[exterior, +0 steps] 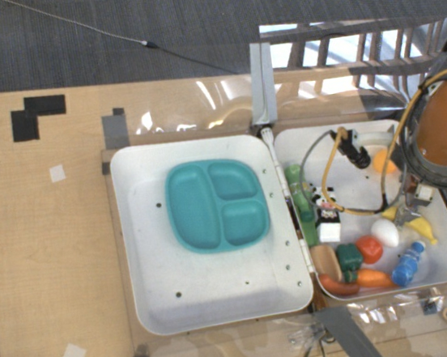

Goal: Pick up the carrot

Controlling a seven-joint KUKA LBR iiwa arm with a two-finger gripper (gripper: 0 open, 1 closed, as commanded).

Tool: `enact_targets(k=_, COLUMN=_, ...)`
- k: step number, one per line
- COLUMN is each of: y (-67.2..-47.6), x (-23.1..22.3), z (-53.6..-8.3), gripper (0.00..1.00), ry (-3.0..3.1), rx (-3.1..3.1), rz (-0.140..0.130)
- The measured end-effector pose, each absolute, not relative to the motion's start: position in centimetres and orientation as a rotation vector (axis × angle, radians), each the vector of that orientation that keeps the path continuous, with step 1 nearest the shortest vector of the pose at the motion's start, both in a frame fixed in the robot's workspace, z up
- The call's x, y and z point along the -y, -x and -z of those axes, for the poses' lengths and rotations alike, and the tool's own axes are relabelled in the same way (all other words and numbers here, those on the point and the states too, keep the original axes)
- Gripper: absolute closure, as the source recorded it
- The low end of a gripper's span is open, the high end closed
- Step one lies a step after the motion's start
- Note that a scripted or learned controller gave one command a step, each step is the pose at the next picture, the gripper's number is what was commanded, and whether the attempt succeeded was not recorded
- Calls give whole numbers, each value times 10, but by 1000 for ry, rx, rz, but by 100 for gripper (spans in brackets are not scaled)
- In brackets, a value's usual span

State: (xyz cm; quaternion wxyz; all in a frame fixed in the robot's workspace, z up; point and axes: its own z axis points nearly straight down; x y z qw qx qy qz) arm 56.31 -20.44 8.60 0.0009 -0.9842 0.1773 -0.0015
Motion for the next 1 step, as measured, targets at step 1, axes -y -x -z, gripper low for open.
enact_targets(k=1, y=-502, x=205, z=-108, gripper=100, ry=3009, rx=-898, rz=0)
